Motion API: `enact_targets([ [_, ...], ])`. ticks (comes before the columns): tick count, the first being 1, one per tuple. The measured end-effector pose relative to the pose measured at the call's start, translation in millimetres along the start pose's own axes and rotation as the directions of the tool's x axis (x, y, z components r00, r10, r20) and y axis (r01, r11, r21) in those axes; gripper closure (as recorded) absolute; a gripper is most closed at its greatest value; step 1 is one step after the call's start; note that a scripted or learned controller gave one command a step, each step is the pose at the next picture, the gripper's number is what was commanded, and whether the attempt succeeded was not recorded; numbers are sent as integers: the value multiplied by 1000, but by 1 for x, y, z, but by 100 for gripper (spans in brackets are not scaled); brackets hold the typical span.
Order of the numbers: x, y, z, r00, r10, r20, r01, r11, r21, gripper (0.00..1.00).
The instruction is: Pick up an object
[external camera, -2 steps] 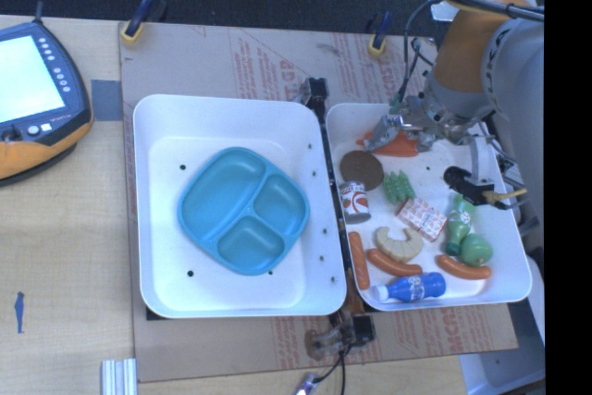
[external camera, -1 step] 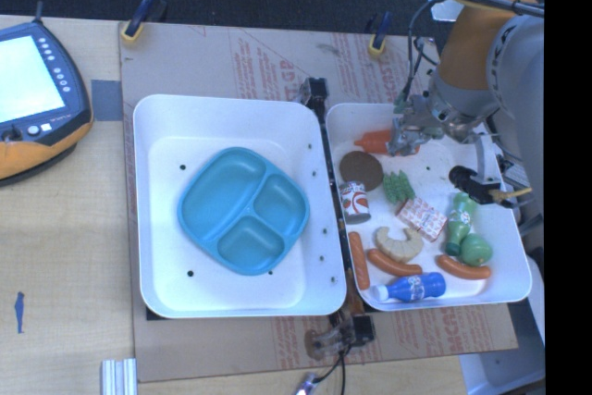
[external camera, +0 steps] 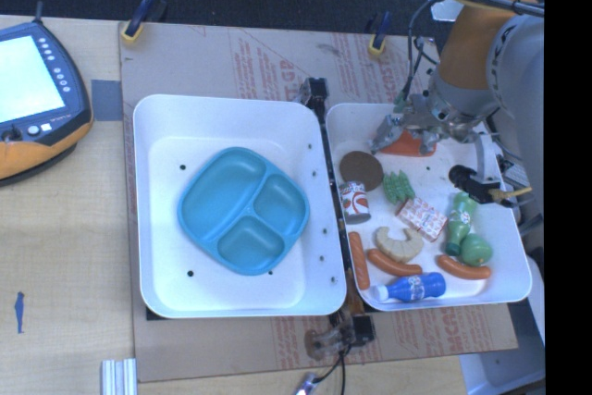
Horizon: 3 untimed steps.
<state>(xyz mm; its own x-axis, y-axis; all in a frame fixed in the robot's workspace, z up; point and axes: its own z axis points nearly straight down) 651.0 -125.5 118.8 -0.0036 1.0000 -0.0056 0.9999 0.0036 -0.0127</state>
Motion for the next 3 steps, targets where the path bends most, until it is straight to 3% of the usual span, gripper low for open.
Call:
enact_targets([
  [1, -1, 0, -10, 1000, -1, 0, 1, 1000, 2, 100],
  [2, -1, 0, -10, 1000, -2, 0, 2, 1000, 2, 0],
  [3, -2, 0, -21, 1000, -3, 1, 3, 1000, 2, 100],
])
